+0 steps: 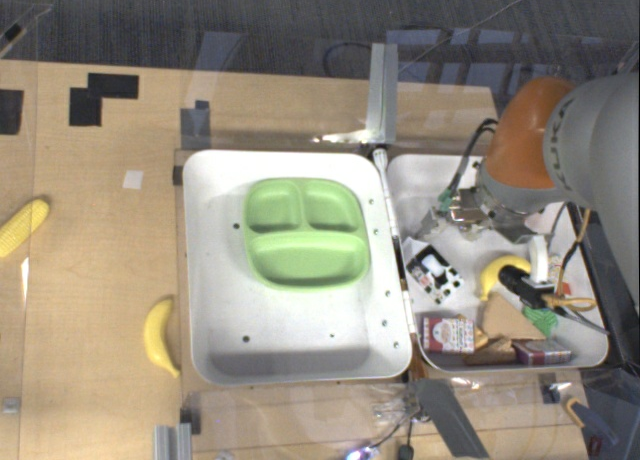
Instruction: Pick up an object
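You are looking down on a pale wooden counter (90,248) that carries 2 shallow white bins side by side: the left bin (210,248) and, touching its right wall, the right bin (420,173). Directly on the bare wood, well left of the bins, you see an ear of corn (22,226) at the left edge, and a yellow banana (160,335) just beside the left bin's lower left corner. Black rectangular marks (103,96) sit near the counter's far left edge.

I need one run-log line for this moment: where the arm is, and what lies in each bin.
arm: over right bin | left bin: green divided plate | right bin: small boxes, yellow toy
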Motion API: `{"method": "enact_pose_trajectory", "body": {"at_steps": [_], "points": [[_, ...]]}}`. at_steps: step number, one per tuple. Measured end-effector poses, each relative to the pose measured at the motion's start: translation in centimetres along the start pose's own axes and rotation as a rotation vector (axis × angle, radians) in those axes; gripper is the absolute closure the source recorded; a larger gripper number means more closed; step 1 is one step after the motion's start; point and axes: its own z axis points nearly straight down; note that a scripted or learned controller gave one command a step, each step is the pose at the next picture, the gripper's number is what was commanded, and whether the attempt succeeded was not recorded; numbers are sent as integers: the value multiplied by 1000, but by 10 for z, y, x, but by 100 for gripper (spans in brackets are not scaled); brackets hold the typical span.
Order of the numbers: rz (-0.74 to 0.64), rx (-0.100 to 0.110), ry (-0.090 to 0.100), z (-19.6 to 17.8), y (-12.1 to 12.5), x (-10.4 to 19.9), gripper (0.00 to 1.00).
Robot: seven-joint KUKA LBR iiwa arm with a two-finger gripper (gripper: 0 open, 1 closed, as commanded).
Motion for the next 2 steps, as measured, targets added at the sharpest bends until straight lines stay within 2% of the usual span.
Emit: {"method": "enact_pose_trajectory", "body": {"at_steps": [1, 2], "points": [[-50, -3, -2, -1, -45, -25, 0], [-181, -3, -2, 1, 5, -63, 0]]}}
